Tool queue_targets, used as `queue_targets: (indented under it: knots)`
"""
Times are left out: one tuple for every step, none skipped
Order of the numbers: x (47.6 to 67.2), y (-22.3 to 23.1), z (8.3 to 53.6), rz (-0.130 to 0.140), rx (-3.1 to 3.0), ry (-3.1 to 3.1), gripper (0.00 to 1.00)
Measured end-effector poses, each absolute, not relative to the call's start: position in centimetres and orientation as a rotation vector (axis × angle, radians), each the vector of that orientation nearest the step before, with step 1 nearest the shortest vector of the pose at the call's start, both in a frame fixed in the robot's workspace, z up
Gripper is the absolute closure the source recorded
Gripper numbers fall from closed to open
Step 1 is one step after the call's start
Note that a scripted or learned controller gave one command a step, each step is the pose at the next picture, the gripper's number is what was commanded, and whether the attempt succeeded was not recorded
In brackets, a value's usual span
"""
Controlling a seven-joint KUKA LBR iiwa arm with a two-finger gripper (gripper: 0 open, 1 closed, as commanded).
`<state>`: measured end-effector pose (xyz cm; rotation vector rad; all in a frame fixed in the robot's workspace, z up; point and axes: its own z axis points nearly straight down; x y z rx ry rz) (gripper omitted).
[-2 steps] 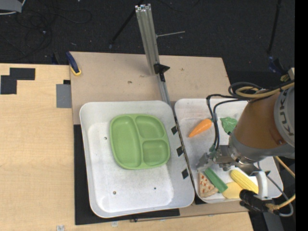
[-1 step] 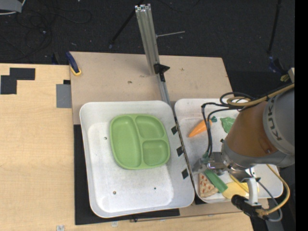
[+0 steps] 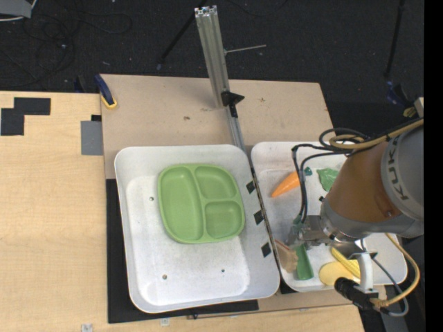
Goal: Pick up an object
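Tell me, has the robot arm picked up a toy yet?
Not yet, as far as I can see. The grey and orange arm is already down in the right white bin. Its gripper sits low beside a dark green stick-shaped object, so it may be trying a grab. Nothing looks lifted: the orange carrot-shaped toy and the yellow banana-shaped toy lie in the bin. Lifting is left.

Two white bins, left bin (image 3: 138,254) and right bin (image 3: 266,164), are set side by side on the bench (image 3: 277,102).
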<state>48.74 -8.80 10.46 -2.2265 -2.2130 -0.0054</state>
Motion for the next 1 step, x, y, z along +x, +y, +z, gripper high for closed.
queue_targets:
  knots:
    - [49.24, -9.83, 15.92, -0.002, -2.223, -2.222, 1.0]
